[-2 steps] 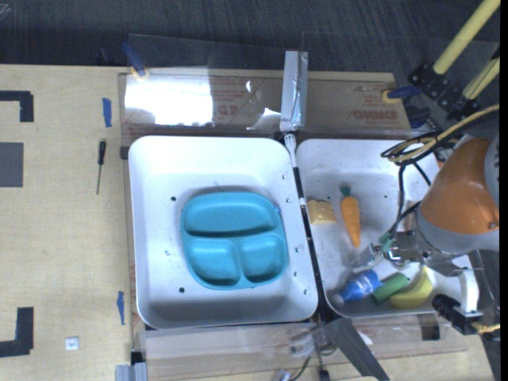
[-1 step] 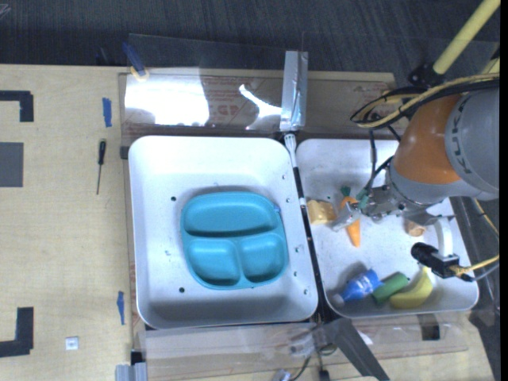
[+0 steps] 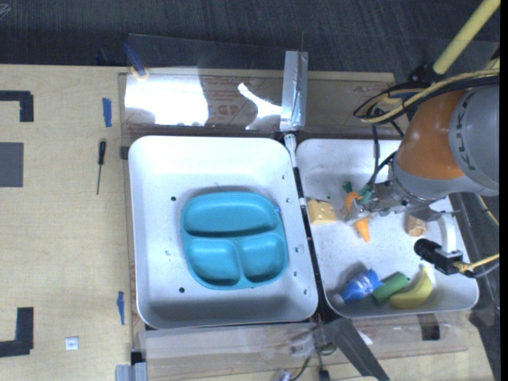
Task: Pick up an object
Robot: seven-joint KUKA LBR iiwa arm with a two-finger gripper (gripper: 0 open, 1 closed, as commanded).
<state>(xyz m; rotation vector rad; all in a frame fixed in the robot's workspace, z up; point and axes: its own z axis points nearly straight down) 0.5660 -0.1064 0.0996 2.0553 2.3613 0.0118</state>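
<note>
The thing most likely to get picked is the little orange carrot toy (image 3: 363,228). It lies on the floor of the right bin (image 3: 468,296), near the middle, just under the gripper (image 3: 370,205). It looks like a small plastic toy, so prob. light, hard & a bit slippery. It won't squash or break. It's thin, so it could pop out sideways if it's pinched off-center. Best place to grab it, I think: across the fat part, not the skinny tip.

Its long side runs approx up & down in the camera view, w/ a small slant. The pointy end seems to aim at the near edge of the bin, but it's too small to be sure.

The gripper hangs right above the carrot toy, close to it. Can't tell if it's apart or together, bc the wrist hides that. Nothing can be seen held in it.

Right next to the gripper is another small orange & green bit (image 3: 349,200). A tan block (image 3: 321,211) sits by the bin's left wall. A small tan lump (image 3: 414,227) is off to the right. Down by the near edge are a blue cup (image 3: 361,284), a green piece (image 3: 389,288) & a yellow banana (image 3: 418,290), all bunched up.

The left bin (image 3: 147,213) holds a blue tray (image 3: 232,238) w/ three sections.
</note>
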